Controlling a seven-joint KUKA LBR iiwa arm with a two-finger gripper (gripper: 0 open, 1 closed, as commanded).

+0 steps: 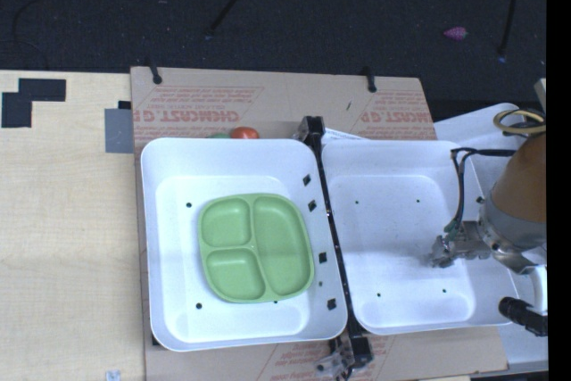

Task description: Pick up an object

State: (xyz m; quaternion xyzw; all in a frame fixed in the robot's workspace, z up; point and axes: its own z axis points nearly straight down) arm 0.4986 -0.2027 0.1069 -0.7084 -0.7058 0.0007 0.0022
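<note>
Down low in the right bin (393,299), the end effector (443,252) is hovering near the right wall, too small to tell its state, while the green plate (255,247) is lying in the left bin (169,192).

green divided plate (256,247) in left bin (169,183); end effector (449,250) low over right bin (393,169).

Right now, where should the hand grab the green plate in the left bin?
Probably the plate rim, from above, one finger outside and one inside a compartment. It lies flat and wide in the left bin, too broad to span; the raised rim and dividers look like the only thin edges.
</note>
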